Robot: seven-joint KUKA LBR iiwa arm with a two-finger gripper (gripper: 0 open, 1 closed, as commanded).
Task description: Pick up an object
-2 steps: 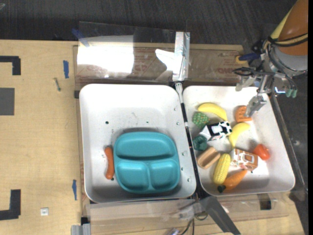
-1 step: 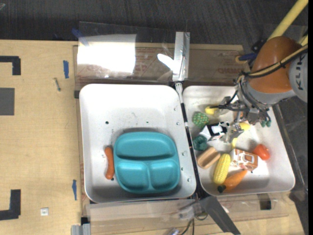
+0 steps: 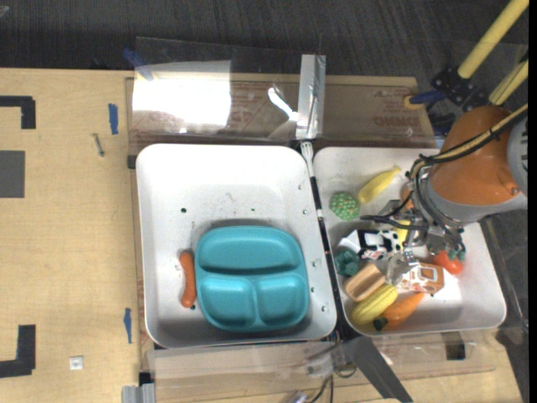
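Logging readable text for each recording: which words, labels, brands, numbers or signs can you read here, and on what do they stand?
No text can be read.
Brown cardboard panel behind the bins: faint dark print, too blurred to read.
Small orange-and-white carton in the right white bin: markings too small to read.
Small black-and-white item near the gripper: pattern, no legible letters.

The right bin [image 3: 482, 296] holds a jumble of toy foods: a green knobbly ball [image 3: 343, 205] near its upper left corner, a yellow piece [image 3: 379, 184] just beside it, and a yellow banana [image 3: 372, 302] touching an orange carrot [image 3: 404, 306] at its lower edge.
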